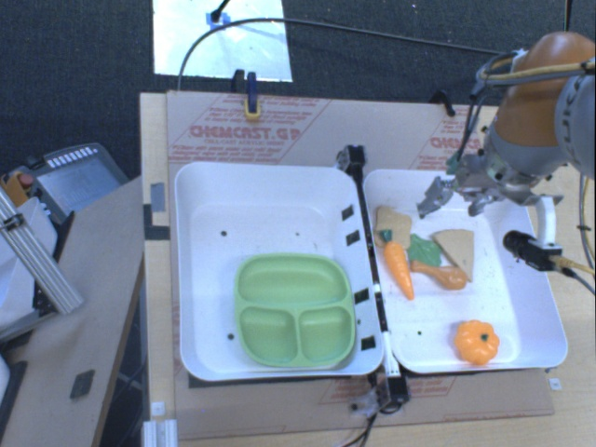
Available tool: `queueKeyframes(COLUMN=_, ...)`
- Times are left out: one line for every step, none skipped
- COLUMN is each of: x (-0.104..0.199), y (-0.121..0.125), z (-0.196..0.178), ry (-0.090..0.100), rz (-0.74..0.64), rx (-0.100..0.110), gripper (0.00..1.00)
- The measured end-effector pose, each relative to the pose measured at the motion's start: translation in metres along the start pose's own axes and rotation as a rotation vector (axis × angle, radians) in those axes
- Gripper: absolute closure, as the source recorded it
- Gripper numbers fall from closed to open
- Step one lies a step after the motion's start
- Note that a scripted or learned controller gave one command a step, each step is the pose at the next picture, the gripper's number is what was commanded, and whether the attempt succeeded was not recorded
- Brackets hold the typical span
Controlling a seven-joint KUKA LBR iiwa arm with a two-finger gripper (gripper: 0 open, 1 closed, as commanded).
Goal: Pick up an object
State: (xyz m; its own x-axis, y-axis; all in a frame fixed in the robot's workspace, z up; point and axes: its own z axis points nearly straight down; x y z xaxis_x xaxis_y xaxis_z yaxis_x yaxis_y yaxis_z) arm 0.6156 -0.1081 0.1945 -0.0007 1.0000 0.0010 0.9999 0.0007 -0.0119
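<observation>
The right bin (535, 319) holds several toy foods. An orange carrot (399, 266) lies beside a tan bread slice (392, 222). A second tan wedge (456, 248), a green leafy piece (425, 248) and an orange-brown piece (445, 276) cluster in the middle. A small orange pumpkin (477, 341) sits near the front. My gripper (458, 201) hovers over the bin's back part, just above the tan wedge, open with nothing between its fingers.
The left bin (214, 240) holds a green divided plate (296, 310). A black divider (365, 250) runs between the bins. A black fitting with a cable (526, 247) hangs off the arm over the right bin's right side.
</observation>
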Motion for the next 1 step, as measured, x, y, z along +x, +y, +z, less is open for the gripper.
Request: queueKeyframes(x=0.0002, y=0.0028, z=-0.0077, ry=-0.001, rz=-0.002, rx=-0.013, gripper=0.00)
